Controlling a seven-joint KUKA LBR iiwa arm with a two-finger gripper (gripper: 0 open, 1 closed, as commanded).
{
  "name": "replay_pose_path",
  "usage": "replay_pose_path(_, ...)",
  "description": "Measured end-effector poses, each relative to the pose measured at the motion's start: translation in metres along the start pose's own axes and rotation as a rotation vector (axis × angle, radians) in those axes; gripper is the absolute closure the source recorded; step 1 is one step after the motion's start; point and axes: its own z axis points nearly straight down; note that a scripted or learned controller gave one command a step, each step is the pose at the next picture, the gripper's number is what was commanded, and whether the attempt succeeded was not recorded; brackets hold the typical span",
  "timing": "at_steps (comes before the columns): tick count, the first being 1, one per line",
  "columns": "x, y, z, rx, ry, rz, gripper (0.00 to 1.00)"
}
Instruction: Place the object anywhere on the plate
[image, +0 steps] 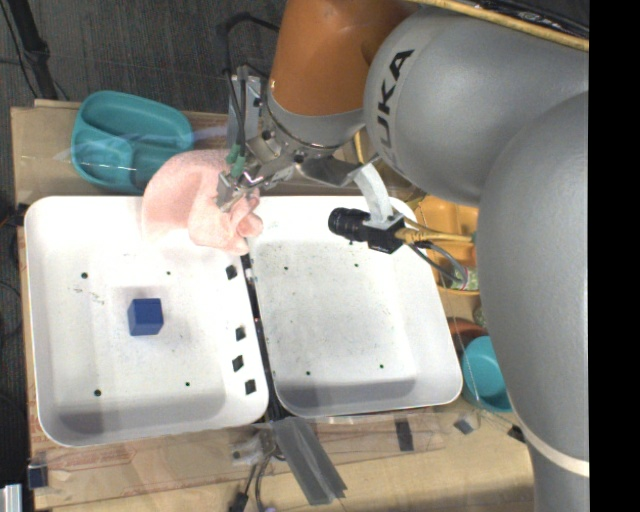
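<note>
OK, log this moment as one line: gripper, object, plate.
gripper: over left bin's far right corner, pinching pink cloth | blue cube: loose on left bin floor | plate: can't identify

Even overhead light makes the white bins (330, 300) bright, shadows soft, the near arm (500, 200) slightly blurred.

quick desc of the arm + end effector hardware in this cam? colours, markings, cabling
Arm: bulky rounded grey links with dark KUKA lettering on one. Orange band above the wrist. Gripper: small metallic assembly with a green detail. A black cylindrical part on a white bracket hangs off the wrist.
</note>
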Motion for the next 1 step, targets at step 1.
replay_pose_path(1,0.1076,0.0004,0.1311,0.002,0.0,0.001,1.0)
